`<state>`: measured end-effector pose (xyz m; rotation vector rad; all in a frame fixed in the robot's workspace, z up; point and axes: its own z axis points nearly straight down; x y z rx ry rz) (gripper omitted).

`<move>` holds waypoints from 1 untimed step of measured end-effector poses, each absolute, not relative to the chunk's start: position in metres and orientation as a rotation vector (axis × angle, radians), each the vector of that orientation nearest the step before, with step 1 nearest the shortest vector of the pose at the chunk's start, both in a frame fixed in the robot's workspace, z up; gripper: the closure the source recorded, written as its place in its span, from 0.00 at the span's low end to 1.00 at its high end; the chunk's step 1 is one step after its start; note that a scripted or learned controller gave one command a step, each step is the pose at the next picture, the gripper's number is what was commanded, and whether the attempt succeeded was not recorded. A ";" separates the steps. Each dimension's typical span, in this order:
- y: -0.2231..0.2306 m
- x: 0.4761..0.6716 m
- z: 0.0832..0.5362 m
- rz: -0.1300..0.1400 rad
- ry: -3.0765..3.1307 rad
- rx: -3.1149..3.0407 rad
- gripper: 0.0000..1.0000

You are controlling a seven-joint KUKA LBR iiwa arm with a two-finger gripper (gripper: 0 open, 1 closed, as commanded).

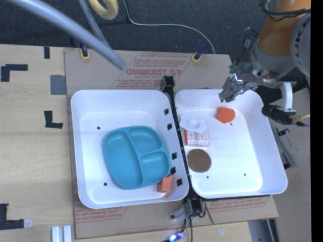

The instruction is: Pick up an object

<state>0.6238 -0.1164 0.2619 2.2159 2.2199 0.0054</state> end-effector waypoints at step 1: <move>-0.058 0.632 0.256 0.000 2.230 2.216 1.00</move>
